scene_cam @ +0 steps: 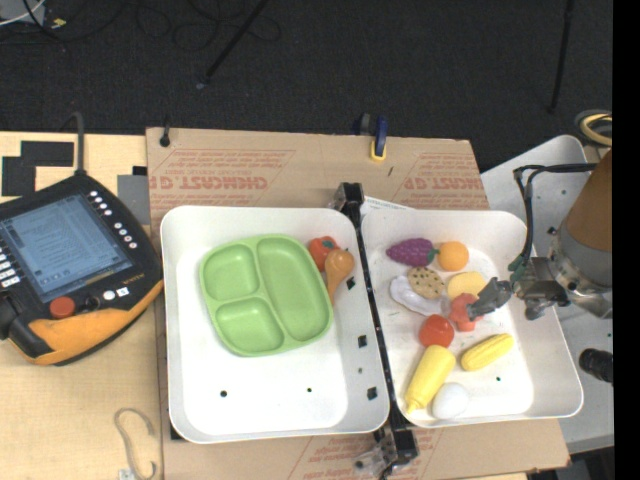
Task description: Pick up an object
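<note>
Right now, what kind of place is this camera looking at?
Probably a robotics lab bench for picking trials: two white bins on cardboard, toy food such as a yellow corn cob, and a teach pendant lying beside them.

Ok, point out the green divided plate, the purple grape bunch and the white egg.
green divided plate (266, 296), camera view, middle ridge
purple grape bunch (410, 251), camera view, its centre
white egg (451, 400), camera view, its top

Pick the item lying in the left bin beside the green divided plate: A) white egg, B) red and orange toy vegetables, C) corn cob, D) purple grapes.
B: the red and orange toy vegetables sit against the green divided plate in the left bin.
</note>
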`<move>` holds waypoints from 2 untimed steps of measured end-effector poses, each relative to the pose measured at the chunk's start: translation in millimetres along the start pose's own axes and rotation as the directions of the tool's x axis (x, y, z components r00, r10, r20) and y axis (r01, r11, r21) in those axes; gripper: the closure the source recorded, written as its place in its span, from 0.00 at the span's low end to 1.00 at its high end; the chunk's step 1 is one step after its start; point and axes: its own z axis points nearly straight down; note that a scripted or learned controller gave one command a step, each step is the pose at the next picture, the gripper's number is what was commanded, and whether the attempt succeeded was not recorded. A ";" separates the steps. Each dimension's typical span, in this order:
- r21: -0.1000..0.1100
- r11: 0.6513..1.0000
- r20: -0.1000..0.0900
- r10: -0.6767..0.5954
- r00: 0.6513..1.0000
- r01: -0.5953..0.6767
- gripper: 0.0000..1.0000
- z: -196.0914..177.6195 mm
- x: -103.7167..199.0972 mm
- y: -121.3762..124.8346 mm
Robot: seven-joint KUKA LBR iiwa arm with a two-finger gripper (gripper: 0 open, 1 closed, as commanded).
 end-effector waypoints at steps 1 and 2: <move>-0.012 1.000 0.002 -0.002 1.000 0.002 0.00 -6.9 -0.4 2.5; -0.008 1.000 0.001 -0.004 1.000 0.004 0.00 56.1 4.9 2.3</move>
